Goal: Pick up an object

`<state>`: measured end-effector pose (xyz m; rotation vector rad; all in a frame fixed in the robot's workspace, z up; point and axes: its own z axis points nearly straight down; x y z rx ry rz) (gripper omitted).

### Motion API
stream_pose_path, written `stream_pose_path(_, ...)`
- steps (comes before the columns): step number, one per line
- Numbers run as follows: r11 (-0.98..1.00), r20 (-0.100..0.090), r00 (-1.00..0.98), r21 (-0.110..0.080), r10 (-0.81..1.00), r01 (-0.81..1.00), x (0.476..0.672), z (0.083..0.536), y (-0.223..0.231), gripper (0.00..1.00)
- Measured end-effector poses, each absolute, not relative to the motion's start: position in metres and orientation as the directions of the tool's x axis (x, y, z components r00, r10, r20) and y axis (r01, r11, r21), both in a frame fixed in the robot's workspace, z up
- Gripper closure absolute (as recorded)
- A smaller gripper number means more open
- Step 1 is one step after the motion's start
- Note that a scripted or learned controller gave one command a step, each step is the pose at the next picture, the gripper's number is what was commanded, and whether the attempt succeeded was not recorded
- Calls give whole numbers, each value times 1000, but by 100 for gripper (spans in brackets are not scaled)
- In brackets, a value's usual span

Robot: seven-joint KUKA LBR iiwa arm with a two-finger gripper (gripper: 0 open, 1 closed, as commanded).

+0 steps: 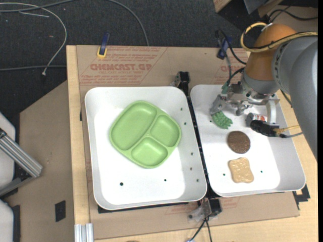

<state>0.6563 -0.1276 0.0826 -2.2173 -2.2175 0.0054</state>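
Over the right bin [282, 178], the end effector [223, 106] meets a green toy [221, 119]; its grip seems unclear.

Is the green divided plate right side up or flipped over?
Right side up: the green divided plate lies flat in the left bin, its three hollow compartments facing up.

The grey arm [303, 69] enters from the frame's right edge, its orange band [265, 54] in the upper right, wrist angled down and leftward, ending in the gripper [225, 105] right of centre.
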Motion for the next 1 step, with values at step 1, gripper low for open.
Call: stream_pose_path(1, 0, 1, 0, 1, 1000, 1000, 659, 97, -128, 100)
